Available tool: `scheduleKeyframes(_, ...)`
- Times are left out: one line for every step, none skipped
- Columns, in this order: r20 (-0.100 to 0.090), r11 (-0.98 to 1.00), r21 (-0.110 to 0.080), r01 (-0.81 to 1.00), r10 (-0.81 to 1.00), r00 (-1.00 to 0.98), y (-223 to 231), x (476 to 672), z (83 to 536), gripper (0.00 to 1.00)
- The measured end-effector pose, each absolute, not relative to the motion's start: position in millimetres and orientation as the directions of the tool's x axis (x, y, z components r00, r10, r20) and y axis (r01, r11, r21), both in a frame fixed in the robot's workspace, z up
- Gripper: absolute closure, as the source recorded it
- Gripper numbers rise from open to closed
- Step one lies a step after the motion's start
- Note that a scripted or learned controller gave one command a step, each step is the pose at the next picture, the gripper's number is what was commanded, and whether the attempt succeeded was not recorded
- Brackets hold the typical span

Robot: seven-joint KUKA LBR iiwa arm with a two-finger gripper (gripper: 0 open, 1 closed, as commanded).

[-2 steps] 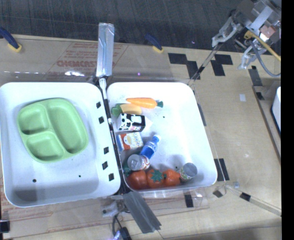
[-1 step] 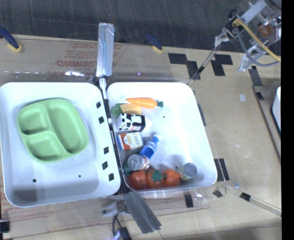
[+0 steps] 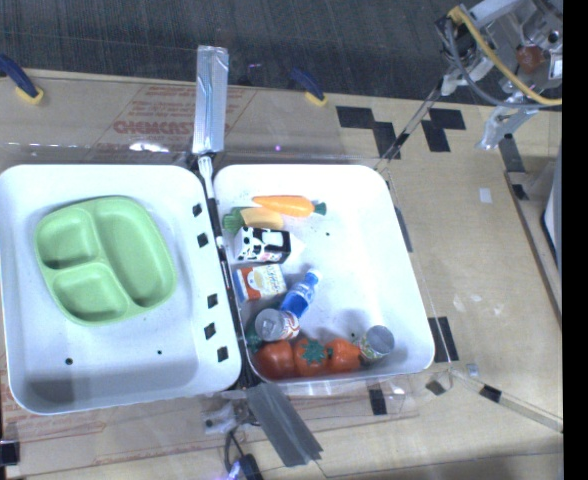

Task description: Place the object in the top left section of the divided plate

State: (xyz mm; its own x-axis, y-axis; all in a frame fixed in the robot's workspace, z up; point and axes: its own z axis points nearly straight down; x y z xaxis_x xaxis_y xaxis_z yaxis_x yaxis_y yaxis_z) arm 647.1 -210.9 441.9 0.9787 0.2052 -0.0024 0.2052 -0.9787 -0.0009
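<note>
A green divided plate (image 3: pixel 104 258) lies in the left bin (image 3: pixel 34 388), with its small top left section (image 3: pixel 67 236) bare. The right bin (image 3: pixel 394 268) holds several objects along its left and front sides: an orange carrot (image 3: pixel 284 206), a black-and-white carton (image 3: pixel 264 243), an orange juice carton (image 3: pixel 259 281), a blue bottle (image 3: pixel 299 293), two cans (image 3: pixel 271 325) and red vegetables (image 3: pixel 304 356). My gripper (image 3: pixel 501 123) hangs at the top right, beyond the right bin's far corner and well away from every object.
A strip of silver tape (image 3: pixel 211 98) runs up from the divider between the bins. Yellow and grey cables (image 3: pixel 474 43) loop around the wrist. The wooden bench (image 3: pixel 494 268) lies bare to the right of the bins.
</note>
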Motion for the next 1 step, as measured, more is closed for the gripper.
scheduleKeyframes(-0.001,-0.978,0.0,0.207,0.207,0.978,-210.3,651.5,441.8,0.0)
